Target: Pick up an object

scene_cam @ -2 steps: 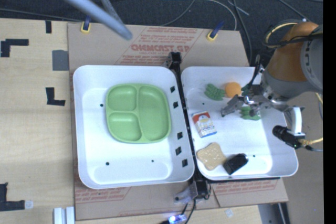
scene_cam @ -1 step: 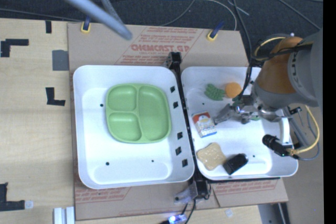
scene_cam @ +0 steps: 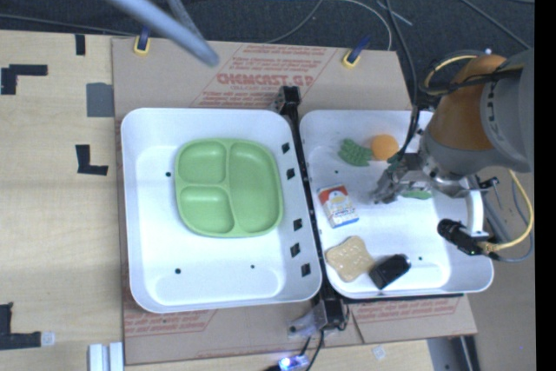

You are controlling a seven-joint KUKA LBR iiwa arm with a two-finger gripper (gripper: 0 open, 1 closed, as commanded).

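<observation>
In the right bin (scene_cam: 452,274) lie an orange ball (scene_cam: 383,146), a dark green ridged piece (scene_cam: 353,153), a small red-and-white carton (scene_cam: 337,205), a tan toast-like slice (scene_cam: 348,257) and a black object (scene_cam: 389,270). My gripper (scene_cam: 388,189) reaches in from the right and hangs low over the bin's middle, just below the orange ball and right of the carton. A light green piece (scene_cam: 419,194) lies beside it under the wrist. Nothing is visibly held.
The left bin (scene_cam: 139,152) holds a green divided plate (scene_cam: 229,187). A black divider (scene_cam: 300,187) with clips runs between the bins. Cables trail over the dark floor behind the bench, and a grey pole crosses the upper left.
</observation>
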